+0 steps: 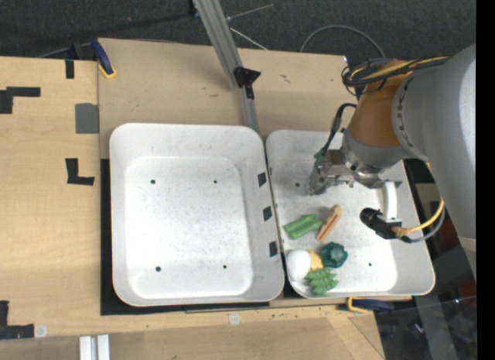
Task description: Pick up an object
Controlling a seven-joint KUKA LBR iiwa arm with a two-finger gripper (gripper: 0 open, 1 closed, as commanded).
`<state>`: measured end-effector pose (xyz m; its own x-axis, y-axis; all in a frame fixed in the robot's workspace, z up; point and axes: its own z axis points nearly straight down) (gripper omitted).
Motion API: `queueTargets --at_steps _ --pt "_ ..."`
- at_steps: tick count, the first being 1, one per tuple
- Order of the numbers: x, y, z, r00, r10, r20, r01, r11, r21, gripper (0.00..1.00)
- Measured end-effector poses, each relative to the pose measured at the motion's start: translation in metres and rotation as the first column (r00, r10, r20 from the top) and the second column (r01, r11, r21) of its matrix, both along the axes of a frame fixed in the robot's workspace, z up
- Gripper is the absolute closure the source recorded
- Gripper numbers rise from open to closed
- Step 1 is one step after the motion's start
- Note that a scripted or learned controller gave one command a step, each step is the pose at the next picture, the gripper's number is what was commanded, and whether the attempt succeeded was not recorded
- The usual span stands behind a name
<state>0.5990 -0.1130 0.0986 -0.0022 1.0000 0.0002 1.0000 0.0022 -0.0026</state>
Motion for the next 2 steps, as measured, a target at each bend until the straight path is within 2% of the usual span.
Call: queueTargets --at_steps 1,2 --pt "0.002 0.009 0.059 1.000 0.000 0.007 0.000 1.000 -0.001 1.00" --pt "0.007 0.001 0.107 1.000 -0.001 0.007 0.001 1.000 -0.001 1.00"
